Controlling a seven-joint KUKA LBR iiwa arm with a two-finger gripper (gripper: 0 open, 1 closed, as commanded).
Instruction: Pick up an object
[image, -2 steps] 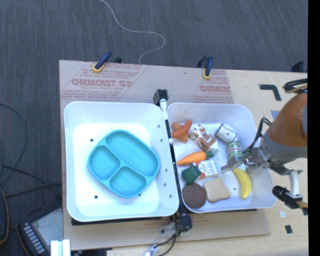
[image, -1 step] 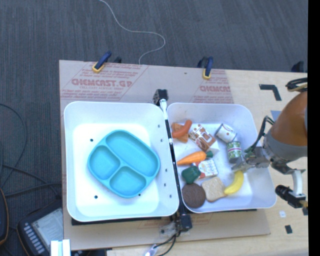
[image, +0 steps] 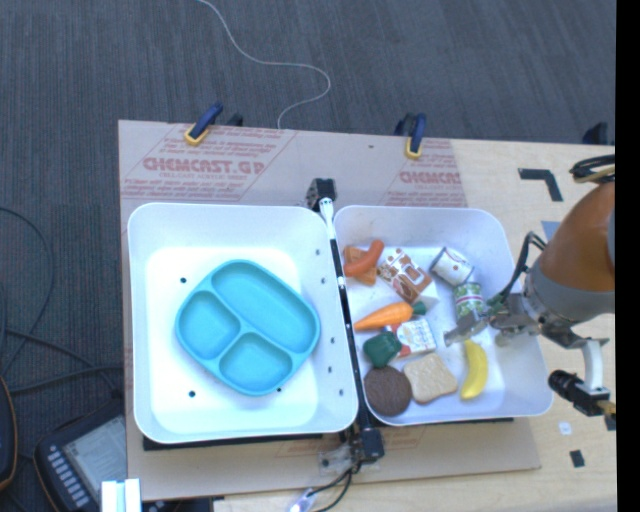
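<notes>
Two white bins side by side: left bin (image: 145, 300) holding a blue divided plate (image: 247, 326), right bin (image: 500, 232) crowded with toy food. Gripper (image: 470, 328) low inside the right bin, just above a banana (image: 474, 369) and beside a small can (image: 467, 297); finger spread impossible to tell. Left of these, a carrot (image: 383, 317), toast slice (image: 431, 378) and brown cookie (image: 387, 391).

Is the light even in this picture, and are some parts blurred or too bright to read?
In the camera view the light is soft and even, and shadows are faint. The white floor of the left bin is washed out beside the blue tray. The small items in the right bin, such as the banana, look soft, and the arm's orange band is blurred.
</notes>
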